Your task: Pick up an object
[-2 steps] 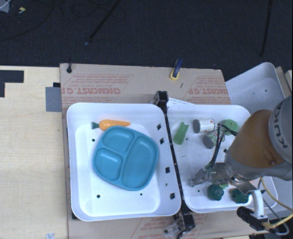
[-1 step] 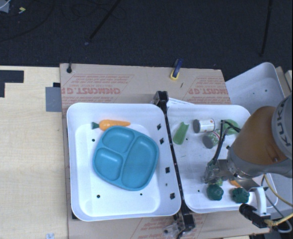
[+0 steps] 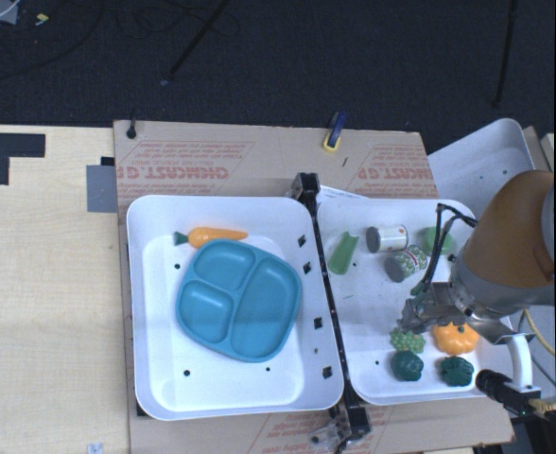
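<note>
Blue divided plate [image 3: 239,299] in the left bin [image 3: 155,367] (toy carrot [image 3: 217,237] just beyond its rim).

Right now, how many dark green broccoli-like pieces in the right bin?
2. One dark green piece sits at the bin's near edge below the tool; the other lies right of it, below the orange item. The arm may hide more.

Scattered across the right bin [image 3: 373,386]: green pod [image 3: 343,253] lying tilted near the divider, small can [image 3: 388,238] on its side, orange pumpkin [image 3: 455,338], light green cluster [image 3: 408,340], two dark green broccoli-like pieces [image 3: 408,366] along the near edge.
</note>
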`<state>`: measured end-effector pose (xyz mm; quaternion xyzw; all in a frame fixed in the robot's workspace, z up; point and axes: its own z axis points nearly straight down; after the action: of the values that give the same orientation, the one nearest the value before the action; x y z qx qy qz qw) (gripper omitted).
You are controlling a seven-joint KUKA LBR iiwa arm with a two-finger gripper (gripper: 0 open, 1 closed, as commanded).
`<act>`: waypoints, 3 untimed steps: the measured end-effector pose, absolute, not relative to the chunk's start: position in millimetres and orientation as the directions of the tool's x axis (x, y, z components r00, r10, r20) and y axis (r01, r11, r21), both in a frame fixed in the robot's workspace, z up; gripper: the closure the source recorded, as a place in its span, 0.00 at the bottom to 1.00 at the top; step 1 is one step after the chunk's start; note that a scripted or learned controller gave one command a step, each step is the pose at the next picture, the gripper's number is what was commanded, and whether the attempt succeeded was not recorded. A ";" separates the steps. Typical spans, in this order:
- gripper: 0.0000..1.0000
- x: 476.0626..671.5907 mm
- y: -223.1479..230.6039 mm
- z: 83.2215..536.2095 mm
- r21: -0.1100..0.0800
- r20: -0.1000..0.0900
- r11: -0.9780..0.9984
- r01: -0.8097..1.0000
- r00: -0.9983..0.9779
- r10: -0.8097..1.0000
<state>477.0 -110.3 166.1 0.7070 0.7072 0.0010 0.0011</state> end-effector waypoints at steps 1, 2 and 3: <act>1.00 477.2 -109.5 229.1 0.004 0.000 0.000 1.000 0.000 1.000; 1.00 476.9 -109.9 226.8 -0.003 0.001 -0.002 1.000 0.002 1.000; 1.00 516.8 -71.7 228.5 -0.001 0.001 0.004 1.000 -0.004 1.000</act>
<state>516.8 -71.7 228.5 0.7056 0.7086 0.0002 -0.0007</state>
